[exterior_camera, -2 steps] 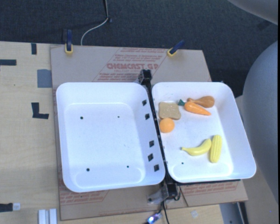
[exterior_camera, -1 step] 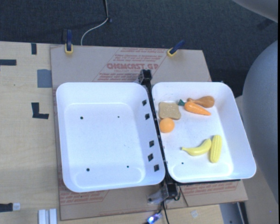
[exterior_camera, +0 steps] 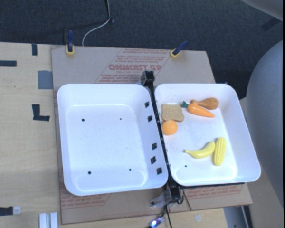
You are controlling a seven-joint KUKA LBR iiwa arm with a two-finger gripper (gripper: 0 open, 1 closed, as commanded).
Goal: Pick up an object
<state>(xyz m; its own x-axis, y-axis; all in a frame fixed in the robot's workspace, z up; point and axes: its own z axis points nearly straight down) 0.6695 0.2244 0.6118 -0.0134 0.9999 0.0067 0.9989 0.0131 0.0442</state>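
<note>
The right bin (exterior_camera: 242,141) holds several toy foods. A slice of brown bread (exterior_camera: 172,112) lies near its left wall, with an orange ball (exterior_camera: 169,128) just below it. A carrot (exterior_camera: 199,110) and a tan drumstick-like piece (exterior_camera: 206,102) lie at the bin's far side. A yellow banana (exterior_camera: 202,151) and a yellow corn cob (exterior_camera: 219,151) rest side by side toward the near right. The grey arm (exterior_camera: 270,94) is a blurred mass along the right edge, well above the bin.
The left bin (exterior_camera: 66,127) stands beside the right one on a cardboard sheet (exterior_camera: 133,65). Black clips run along the shared wall (exterior_camera: 154,141). A cable (exterior_camera: 97,25) trails at the back.
</note>
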